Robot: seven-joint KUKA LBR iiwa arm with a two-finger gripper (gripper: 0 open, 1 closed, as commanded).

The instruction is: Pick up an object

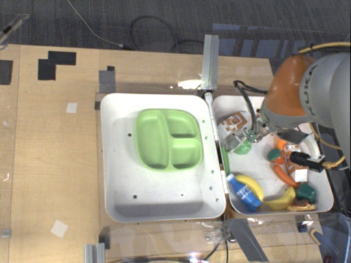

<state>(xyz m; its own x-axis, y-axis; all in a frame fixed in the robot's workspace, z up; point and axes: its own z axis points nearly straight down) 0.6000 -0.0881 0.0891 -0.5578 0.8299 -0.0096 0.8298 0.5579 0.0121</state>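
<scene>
My gripper [239,141] is low inside the right bin [328,193], near its left wall, at the end of the grey arm with the orange band [288,92]. A small green object [244,148] lies right under the gripper. A brown and white box [232,121] sits just behind it. Along the bin's front lie a blue bottle [244,194] and a yellow banana [274,197]. An orange carrot [282,172], a green piece [273,155], a white cube [300,175] and a dark green item [306,192] crowd the right side.
The left bin [118,201] holds a green divided plate [167,138]. A metal post [209,64] stands behind the ridge between the bins. Cables run along the arm at the right. Bare wooden bench spreads to the left.
</scene>
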